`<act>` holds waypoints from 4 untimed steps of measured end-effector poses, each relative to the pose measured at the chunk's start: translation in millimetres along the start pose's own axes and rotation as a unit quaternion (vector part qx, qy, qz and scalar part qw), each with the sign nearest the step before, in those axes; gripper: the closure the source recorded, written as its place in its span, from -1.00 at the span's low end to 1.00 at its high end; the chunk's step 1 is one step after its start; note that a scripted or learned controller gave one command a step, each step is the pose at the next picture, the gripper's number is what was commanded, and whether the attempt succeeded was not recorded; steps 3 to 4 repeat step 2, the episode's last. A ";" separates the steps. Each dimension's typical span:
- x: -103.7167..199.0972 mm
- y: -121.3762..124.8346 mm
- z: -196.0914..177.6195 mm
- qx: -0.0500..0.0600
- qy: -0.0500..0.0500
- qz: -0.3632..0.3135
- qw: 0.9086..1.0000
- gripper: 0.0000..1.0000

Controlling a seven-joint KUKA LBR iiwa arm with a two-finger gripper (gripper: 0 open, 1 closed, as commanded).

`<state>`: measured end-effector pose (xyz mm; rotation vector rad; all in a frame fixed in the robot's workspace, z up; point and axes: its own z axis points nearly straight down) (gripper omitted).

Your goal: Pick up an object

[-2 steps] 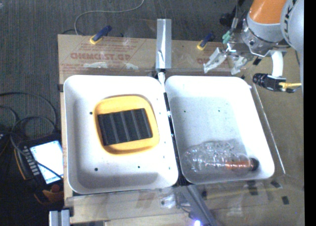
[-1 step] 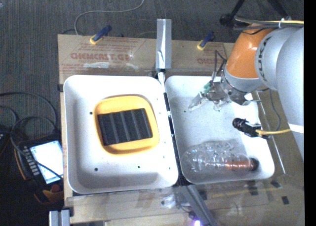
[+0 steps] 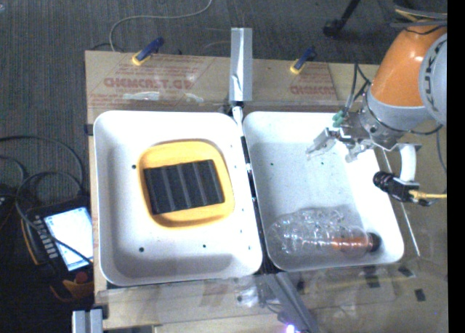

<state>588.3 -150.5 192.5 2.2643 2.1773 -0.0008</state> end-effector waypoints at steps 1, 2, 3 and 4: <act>-37.3 -2.1 -23.9 0.000 0.000 -0.019 1.000 -1.00; -65.4 -51.5 -57.5 0.000 0.000 -0.017 1.000 -1.00; -65.4 -51.5 -57.5 0.000 0.000 -0.017 1.000 -1.00; -65.4 -51.5 -57.5 0.000 0.000 -0.017 1.000 -1.00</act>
